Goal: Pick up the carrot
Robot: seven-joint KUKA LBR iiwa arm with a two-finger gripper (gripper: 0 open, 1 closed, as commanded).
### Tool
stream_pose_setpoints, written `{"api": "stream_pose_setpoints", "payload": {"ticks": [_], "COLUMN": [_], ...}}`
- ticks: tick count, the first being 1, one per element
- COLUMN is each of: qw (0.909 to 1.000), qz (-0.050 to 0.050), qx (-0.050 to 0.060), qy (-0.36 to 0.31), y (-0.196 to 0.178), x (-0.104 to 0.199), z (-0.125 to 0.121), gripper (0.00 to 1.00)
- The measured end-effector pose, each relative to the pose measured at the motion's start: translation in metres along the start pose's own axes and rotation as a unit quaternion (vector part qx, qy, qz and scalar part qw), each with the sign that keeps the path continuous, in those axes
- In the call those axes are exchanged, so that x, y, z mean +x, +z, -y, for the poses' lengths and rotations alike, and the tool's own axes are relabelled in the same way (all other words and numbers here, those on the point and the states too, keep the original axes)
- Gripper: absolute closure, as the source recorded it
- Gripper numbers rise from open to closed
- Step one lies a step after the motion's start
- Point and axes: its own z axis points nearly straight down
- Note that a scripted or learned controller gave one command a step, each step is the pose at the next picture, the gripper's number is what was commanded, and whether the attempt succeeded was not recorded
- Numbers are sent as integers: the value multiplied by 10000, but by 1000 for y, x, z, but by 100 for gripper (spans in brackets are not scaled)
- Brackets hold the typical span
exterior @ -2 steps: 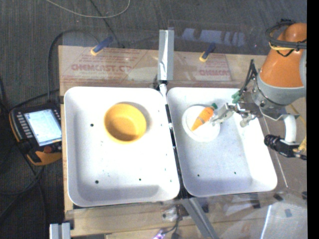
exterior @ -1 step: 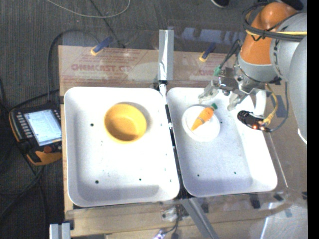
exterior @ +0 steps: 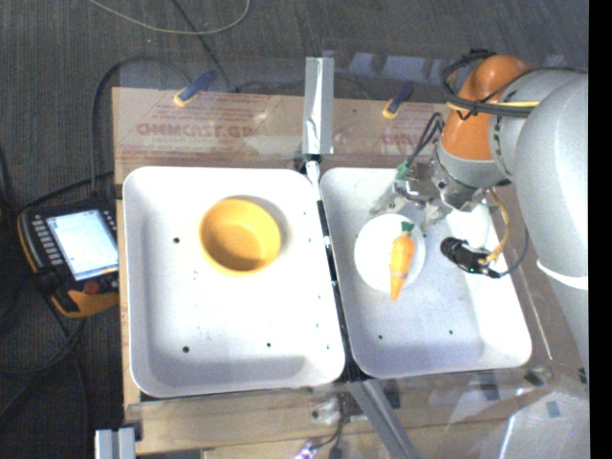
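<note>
The end effector (exterior: 418, 202) is positioned over the far part of the right-hand shallow white plastic bin (exterior: 459, 342), below the orange band of the grey arm. Whether it is spread or pressed together cannot be determined from this view. Nothing is visibly held in it.

The orange carrot with a green leafy top (exterior: 403, 260) lies on a small round white plate (exterior: 368, 256) in the same bin, towards the bin's left wall. The left-hand shallow white bin (exterior: 229, 333) contains a round yellow bowl (exterior: 241, 232), well apart from the work area. Both bins rest on the brown board surface (exterior: 191, 132).

Governing relation: the carrot lies just on the camera side of the end effector and slightly to the view's left. Its long axis runs almost straight from the far side of the bin towards the near side, with a slight lean. The green top points at the end effector; the tapered tip points away, reaching the near rim of the plate. The green end is therefore the closest part, near the end effector but apparently not touching it.

Assessment: the grasp is not yet made. The next move probably requires a short shift towards the mid-body of the carrot, closing across the long axis rather than along it. Risk: the carrot may roll or slide on the smooth plate.
</note>
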Motion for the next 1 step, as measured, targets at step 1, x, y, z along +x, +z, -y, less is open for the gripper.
{"api": "stream_pose_setpoints", "payload": {"ticks": [1], "qw": [9992], "qz": [21], "qx": [-102], "qy": [-393], "y": [21], "x": [10], "z": [56], "gripper": [0]}}
